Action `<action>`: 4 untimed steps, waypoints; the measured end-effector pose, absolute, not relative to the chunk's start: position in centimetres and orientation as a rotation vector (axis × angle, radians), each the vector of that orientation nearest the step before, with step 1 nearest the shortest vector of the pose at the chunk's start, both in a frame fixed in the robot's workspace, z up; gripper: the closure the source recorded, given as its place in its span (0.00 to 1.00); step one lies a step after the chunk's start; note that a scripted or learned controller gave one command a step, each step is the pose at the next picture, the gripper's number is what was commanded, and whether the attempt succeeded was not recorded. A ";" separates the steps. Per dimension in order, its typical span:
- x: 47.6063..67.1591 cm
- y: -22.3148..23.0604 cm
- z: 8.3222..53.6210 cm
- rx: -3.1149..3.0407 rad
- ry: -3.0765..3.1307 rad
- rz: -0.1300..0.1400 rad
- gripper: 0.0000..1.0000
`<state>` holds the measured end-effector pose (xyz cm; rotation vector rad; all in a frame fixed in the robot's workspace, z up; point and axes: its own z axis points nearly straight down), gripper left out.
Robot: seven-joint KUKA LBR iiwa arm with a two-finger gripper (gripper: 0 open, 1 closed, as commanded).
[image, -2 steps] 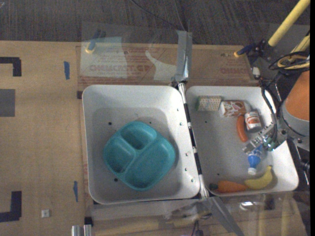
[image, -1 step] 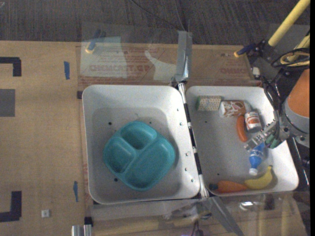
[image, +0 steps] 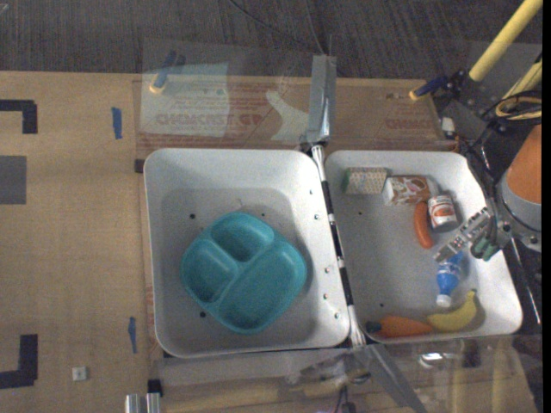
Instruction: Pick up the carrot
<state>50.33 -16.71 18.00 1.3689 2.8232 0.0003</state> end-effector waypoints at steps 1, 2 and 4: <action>48.1 -17.9 23.4 0.608 3.074 -0.001 1.00; 48.1 -12.8 23.3 -0.068 3.138 0.001 1.00; 53.0 -9.8 23.2 -1.165 2.914 0.001 1.00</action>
